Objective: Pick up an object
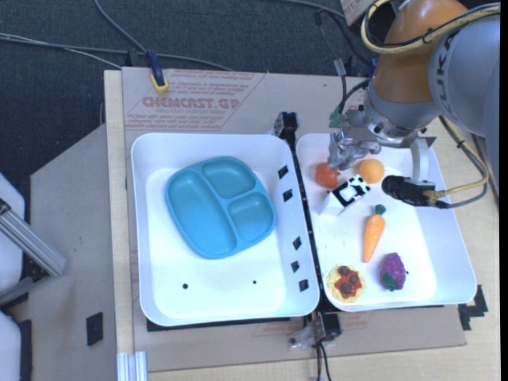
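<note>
Nearest, a small pizza point(347, 283) and purple grapes point(392, 270) are seen in the right bin point(452, 280). Farther back, the gripper point(342, 157) is lowered beside a red tomato point(325, 175); its finger state cannot be told.

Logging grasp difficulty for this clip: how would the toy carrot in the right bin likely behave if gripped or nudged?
The toy carrot looks like smooth moulded plastic, so probably stiff, light and somewhat slippery. Its tapered, rounded body lies flat on the right bin floor, so a sideways nudge would likely roll or pivot it.
</note>
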`<state>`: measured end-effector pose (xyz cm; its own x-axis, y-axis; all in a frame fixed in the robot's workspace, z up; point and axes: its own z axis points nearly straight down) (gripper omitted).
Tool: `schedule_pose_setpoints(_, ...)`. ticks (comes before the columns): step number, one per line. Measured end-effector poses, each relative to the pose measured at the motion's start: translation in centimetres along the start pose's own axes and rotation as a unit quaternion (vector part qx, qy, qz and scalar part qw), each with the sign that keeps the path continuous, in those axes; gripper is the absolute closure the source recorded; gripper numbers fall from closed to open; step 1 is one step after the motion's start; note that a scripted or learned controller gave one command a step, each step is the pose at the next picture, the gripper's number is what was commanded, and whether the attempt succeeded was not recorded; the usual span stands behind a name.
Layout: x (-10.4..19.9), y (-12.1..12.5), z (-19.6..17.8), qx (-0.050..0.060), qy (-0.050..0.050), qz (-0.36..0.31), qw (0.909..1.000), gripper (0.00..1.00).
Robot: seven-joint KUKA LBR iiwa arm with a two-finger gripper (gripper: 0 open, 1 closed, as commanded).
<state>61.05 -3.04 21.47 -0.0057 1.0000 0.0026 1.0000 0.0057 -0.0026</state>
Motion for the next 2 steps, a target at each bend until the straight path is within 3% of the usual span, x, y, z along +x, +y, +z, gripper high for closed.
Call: schedule_pose_setpoints(2,10.6,0.6,0.2,-0.001,0.000,0.000,1.0000,1.00)
